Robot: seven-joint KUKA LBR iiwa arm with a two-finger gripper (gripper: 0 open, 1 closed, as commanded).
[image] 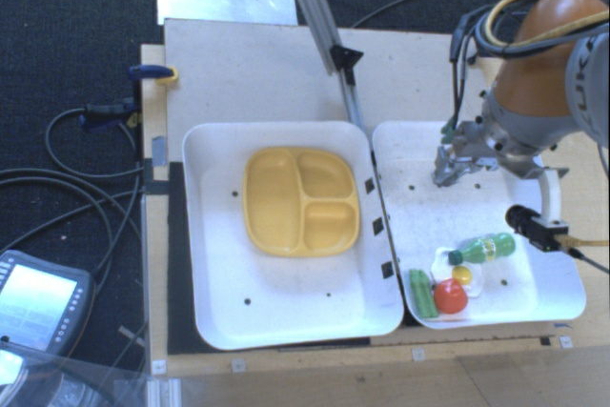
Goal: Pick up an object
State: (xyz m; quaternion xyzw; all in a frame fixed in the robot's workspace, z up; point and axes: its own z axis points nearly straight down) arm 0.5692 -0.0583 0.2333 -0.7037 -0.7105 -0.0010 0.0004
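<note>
Far left of frame: a tablet-like pendant [33, 300] lies on the dark floor, with black cables [71, 176] looping beside it.

Worktop [248, 71]: pale board carrying both bins. A blue-and-yellow clamp [152, 71] sits on its upper left edge.

Left bin [214, 300]: holds a yellow divided tray [301, 201], flat, near the bin's centre.

A grey pole [315, 5] runs down from the top of the frame to the seam between the bins.

Right bin [410, 148]: the objects are bunched in its lower part. A green vegetable [421, 292] lies by the lower left wall, a red tomato [450, 297] just beside it, a small yellow piece [462, 275] above that, and a green bottle [483, 249] on its side at the upper right of the cluster.

Gripper [448, 169]: in the upper half of the right bin, well apart from the cluster, pointing down. Nothing seen between the fingers; I cannot tell whether they are apart or together.

Arm [548, 43]: grey and orange, entering from the upper right.
</note>
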